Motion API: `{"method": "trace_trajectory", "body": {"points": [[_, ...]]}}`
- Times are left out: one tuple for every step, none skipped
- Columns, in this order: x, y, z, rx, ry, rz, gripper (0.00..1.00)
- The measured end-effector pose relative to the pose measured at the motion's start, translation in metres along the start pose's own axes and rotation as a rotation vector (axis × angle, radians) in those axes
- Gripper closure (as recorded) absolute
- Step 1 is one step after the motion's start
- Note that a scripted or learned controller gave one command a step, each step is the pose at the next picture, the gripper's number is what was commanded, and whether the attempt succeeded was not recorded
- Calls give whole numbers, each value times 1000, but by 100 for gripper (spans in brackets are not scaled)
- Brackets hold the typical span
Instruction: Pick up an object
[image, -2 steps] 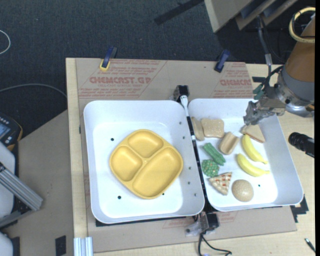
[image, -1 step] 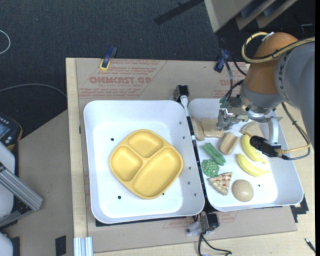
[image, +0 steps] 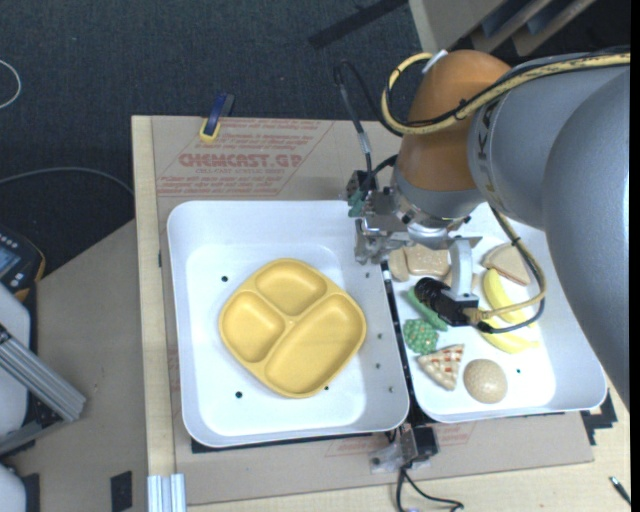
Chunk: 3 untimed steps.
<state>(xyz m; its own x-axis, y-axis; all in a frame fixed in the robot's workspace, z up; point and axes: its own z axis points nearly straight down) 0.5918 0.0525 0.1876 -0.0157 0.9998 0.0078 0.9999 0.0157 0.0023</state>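
The right bin (image: 570, 385) holds several toy foods. A tan toast piece (image: 428, 264) lies at its back left, a bread slice (image: 508, 264) sits behind a yellow banana (image: 505, 312), and a green leafy piece (image: 420, 335), a pizza wedge (image: 443, 364) and a round tan bun (image: 486, 380) lie toward the front. My gripper (image: 405, 242) hangs low over the bin's back left corner, right by the toast piece. The wrist and orange band hide its tips.
In the left bin (image: 190, 250) a yellow divided plate (image: 292, 325) lies in the middle. The wall between the two bins (image: 392, 330) runs just left of the gripper. The grey arm covers the back right of the right bin.
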Motion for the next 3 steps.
{"method": "trace_trajectory", "body": {"points": [[-11,1,-8,1,-7,14,100],[25,-48,-186,-15,-3,9,100],[17,-51,-171,4,-8,17,100]]}}
